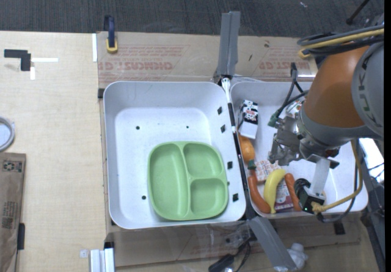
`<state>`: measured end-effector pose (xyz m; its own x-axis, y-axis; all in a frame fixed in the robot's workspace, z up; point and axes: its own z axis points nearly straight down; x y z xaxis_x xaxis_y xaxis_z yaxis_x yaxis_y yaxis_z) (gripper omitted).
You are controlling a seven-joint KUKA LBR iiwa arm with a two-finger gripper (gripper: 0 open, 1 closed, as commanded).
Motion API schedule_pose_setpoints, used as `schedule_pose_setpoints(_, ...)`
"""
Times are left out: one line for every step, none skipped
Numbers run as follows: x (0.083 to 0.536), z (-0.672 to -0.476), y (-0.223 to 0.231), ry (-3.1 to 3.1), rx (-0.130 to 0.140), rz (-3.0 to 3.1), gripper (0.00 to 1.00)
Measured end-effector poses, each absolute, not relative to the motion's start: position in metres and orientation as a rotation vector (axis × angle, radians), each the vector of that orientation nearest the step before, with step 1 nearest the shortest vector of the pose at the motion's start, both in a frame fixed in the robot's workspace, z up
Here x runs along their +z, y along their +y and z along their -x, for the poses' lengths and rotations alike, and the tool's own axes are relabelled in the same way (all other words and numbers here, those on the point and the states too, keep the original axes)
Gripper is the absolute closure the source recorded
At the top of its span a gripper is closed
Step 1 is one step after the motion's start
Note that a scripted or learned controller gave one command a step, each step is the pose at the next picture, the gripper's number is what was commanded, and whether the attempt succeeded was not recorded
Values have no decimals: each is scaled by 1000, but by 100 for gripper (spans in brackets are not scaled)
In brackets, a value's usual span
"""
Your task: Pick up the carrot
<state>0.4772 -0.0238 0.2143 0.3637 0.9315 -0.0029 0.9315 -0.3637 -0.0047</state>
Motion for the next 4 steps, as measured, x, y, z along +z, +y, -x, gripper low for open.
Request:
schedule_pose_setpoints(241, -505, -56, -1612, 7, 2696, 100)
schedule_pose_setpoints(211, -512, 1, -1378, 12, 2820, 100)
schedule_pose_setpoints(190, -500, 28, -730, 12, 3055, 100)
schedule_pose_setpoints(190, -528, -25, -1208, 8, 2900, 100)
